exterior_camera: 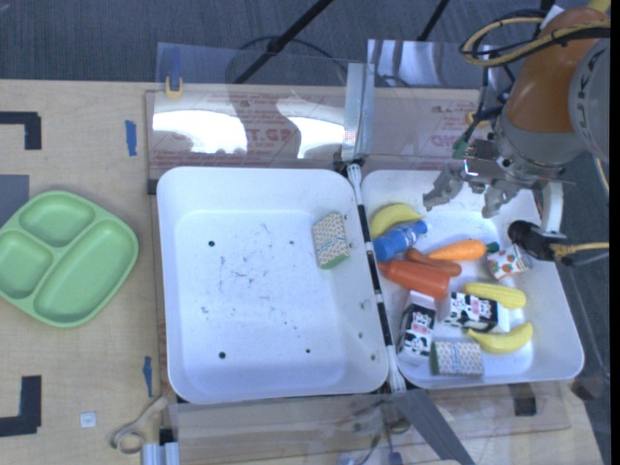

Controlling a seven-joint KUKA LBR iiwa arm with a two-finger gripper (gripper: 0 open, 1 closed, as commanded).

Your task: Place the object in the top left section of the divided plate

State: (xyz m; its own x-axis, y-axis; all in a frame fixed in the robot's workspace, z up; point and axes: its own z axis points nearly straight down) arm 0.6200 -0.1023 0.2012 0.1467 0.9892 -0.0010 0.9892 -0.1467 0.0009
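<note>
Green divided plate (66,258) lies far left of the spread, empty jaws over the right bin (562,352).

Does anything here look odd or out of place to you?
Mildly, yes. One sponge lies alone in the left bin, tilted against its right wall, while the other items are heaped in the right bin. The green divided plate sits on the bench, outside both bins. Nothing looks spilled or broken.

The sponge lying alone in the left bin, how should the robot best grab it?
Probably from straight above, pinching the sponge across its narrower width, near the middle. It lies flat, tilted slightly, apart from other things but close to the left bin's right wall.
</note>
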